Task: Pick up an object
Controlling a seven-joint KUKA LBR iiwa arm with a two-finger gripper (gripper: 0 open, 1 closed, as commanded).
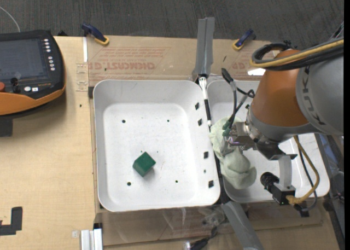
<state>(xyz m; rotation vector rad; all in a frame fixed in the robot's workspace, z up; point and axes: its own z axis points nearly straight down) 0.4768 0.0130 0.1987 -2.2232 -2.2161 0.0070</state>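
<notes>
A small green cube (144, 164) lies in the lower middle of the left white bin (109, 134). In the right bin (219, 93), against its left wall, lies a pale green and white soft object (236, 169), lumpy like crumpled cloth. My gripper (233, 140) hangs below the orange wrist band (276, 98) and sits right on top of this soft object. The bulky wrist and its cables hide most of the gripper and much of the right bin's floor.
A black and orange teach pendant (27, 74) rests on the bench at far left. Clamps (95, 34) (243, 38) hold the board at the back edge. A grey post (205, 46) rises between the bins at the back.
</notes>
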